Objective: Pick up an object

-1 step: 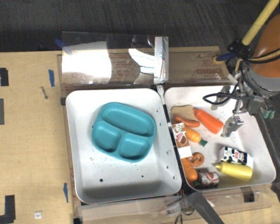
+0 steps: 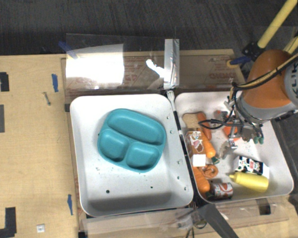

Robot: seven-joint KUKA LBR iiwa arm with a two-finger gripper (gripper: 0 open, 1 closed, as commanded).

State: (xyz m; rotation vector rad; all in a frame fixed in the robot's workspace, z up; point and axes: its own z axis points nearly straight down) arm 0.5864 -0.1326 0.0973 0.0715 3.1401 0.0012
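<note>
My gripper [image 2: 233, 134] hangs low over the middle of the right bin [image 2: 280, 149], beneath the orange wrist band [image 2: 268, 85]. Just to its left lies an orange carrot [image 2: 207, 139]. A black-and-white carton [image 2: 251, 166] and a yellow bottle [image 2: 250, 181] lie just in front of it. A small can [image 2: 222, 189] and another orange carrot [image 2: 201, 179] rest at the bin's near left corner. The wrist and cables hide what is directly under the gripper.
The left bin [image 2: 92, 183] holds a teal divided plate [image 2: 131, 139]. A printed packet [image 2: 195, 141] and a brown bread-like piece [image 2: 190, 120] lie along the right bin's left wall. A yellow pole [image 2: 280, 15] slants at the top right.
</note>
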